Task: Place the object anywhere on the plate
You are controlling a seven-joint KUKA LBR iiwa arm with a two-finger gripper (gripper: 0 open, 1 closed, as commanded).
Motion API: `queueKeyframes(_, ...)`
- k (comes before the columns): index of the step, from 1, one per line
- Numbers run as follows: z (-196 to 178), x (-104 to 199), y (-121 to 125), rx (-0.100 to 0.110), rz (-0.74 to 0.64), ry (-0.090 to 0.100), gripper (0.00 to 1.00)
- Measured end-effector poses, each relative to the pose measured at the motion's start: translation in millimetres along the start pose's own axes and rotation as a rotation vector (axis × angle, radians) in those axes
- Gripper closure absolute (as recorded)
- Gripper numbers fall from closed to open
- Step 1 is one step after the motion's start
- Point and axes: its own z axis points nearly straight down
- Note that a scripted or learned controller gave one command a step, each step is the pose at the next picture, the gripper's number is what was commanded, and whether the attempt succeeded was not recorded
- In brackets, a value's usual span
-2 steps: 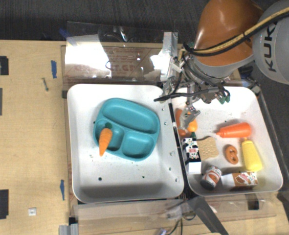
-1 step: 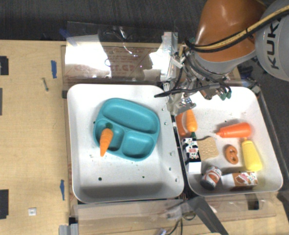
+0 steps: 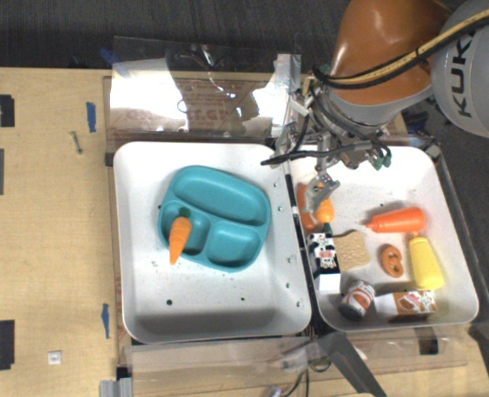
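A teal divided plate (image 3: 219, 213) lies in the left bin (image 3: 136, 288). An orange toy carrot (image 3: 179, 236) rests over the plate's left rim, tip pointing down. My gripper (image 3: 318, 195) hangs over the left edge of the right bin (image 3: 455, 296), just right of the wall between the bins. It is shut on a small orange toy (image 3: 322, 212) that shows between and just below the fingertips. The plate is a short way to the gripper's left, across the wall.
The right bin holds several toy foods: an orange-red carrot-like piece (image 3: 397, 219), a yellow bottle (image 3: 425, 261), a round cookie (image 3: 390, 259), a toast slice (image 3: 353, 250), a black-and-white carton (image 3: 323, 252) and two small cans (image 3: 358, 298). Crinkled clear plastic (image 3: 203, 98) lies behind the left bin.
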Motion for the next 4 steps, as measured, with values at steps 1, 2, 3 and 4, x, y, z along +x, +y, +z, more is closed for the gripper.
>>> queueKeyframes(1, -12.7, -2.8, 0.4, 0.003, -0.001, -0.012, 1.00)
queueKeyframes(2, -11.9, -2.6, 0.5, 0.003, -0.001, -0.010, 0.00)
queueKeyframes(3, -24.7, -5.3, 0.6, 0.006, -0.001, -0.022, 1.00)
queueKeyframes(4, 45.2, -58.0, 100.8, -0.007, -0.099, 0.012, 1.00)
